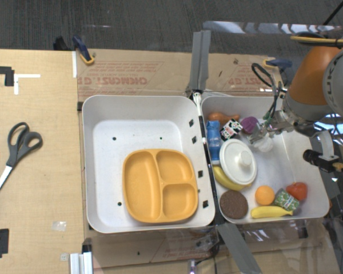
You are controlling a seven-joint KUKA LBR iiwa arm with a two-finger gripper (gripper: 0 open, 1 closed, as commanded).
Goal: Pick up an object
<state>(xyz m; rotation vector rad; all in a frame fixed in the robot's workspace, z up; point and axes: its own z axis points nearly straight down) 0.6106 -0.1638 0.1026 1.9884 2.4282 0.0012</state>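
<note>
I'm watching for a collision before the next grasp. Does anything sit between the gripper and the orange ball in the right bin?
Yes. The gripper sits at the back of the right bin, while the orange ball lies near the front. The white lidded bowl stands just left of the straight line between them, so a low approach might clip it.

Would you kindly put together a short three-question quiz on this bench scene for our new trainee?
1. True or false: the yellow divided plate lies in the left bin.
2. Which thing lies nearest the front right corner of the right bin? A) white lid B) orange C) red tomato
3. Fill in: the scissors lie on the bench, to the ____ of both bins in the camera view.

Key: 1 true; 2 C; 3 left.
</note>
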